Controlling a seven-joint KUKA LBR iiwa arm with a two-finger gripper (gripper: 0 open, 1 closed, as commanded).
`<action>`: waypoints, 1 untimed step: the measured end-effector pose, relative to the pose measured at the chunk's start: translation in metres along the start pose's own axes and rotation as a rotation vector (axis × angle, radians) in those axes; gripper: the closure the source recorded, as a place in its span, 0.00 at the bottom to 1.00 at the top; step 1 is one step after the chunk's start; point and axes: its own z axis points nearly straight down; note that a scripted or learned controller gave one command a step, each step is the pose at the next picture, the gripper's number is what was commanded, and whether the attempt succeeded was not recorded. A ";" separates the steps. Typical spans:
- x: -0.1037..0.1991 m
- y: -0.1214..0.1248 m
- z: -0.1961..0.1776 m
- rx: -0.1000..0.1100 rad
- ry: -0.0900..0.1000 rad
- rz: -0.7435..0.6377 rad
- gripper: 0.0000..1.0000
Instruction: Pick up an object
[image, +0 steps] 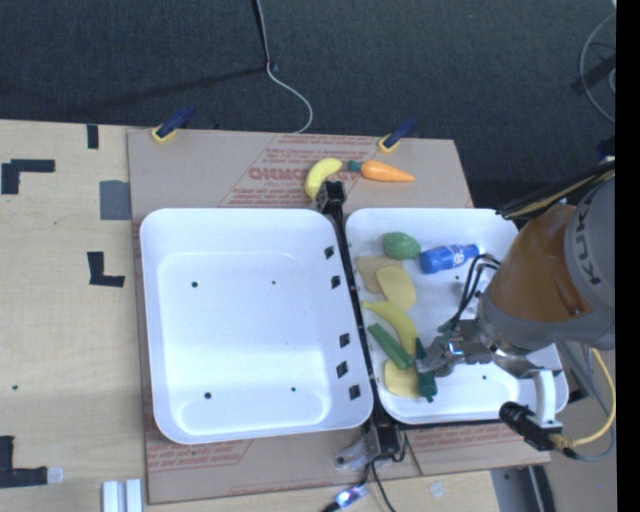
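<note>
The right bin (500, 395) holds several toy foods: a green lump (400, 244), a blue bottle (447, 258), a yellow oval piece (397, 287), a long yellow piece (395, 322), a dark green stick (393, 345) and a small yellow piece (401, 379). My gripper (436, 364) is low in this bin's front part, just right of the green stick and the small yellow piece. A small green bit (428, 388) shows right under it. The wrist hides the gripper's tip.
The left bin (150, 235) lies beside the right one, with a black divider (345, 290) between them. A yellow banana (322, 176) and an orange carrot (385, 172) lie on the cardboard behind the bins. A cable (280, 75) trails at the back.
</note>
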 end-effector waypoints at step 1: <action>0.054 0.037 -0.074 -0.029 -0.006 -0.012 1.00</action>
